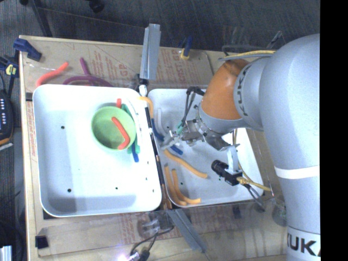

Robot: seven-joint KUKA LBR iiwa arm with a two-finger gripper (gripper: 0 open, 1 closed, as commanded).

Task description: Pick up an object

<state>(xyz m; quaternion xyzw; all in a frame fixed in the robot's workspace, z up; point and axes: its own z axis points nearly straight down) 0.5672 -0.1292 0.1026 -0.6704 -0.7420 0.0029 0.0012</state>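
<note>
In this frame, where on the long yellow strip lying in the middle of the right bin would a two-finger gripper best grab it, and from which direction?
Probably mid-length on the long yellow strip, coming straight down with the fingers across its narrow width. It lies flat and slanted on the right white bin's floor, and its middle has bare floor either side, while its upper end sits near the blue piece.

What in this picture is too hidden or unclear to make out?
- Right bin: in the camera view, much of its right half is hidden under the grey arm.
- Gripper: too small and cluttered to tell if the jaws are open.
- Green bowl: the red strip and blue piece are too small to identify.
</note>
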